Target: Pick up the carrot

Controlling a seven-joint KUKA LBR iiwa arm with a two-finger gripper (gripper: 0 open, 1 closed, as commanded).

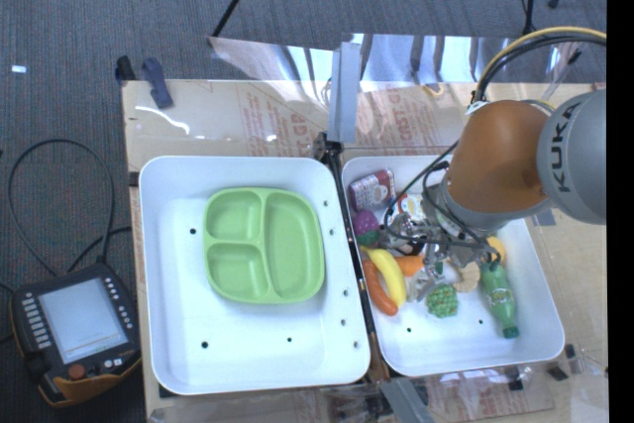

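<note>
Reaching beside the banana (388, 275), the gripper (433, 258), finger state unclear, may snag it instead of the adjacent carrot (378, 290).

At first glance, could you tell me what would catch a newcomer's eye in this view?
The grey KUKA arm with its orange band stands out, reaching in from the right over the right white bin. Beneath it lies a cluster of toy food: an orange carrot along the bin's left wall, a yellow banana beside it and a green bottle. In the left white bin sits a light green three-compartment plate.
</note>
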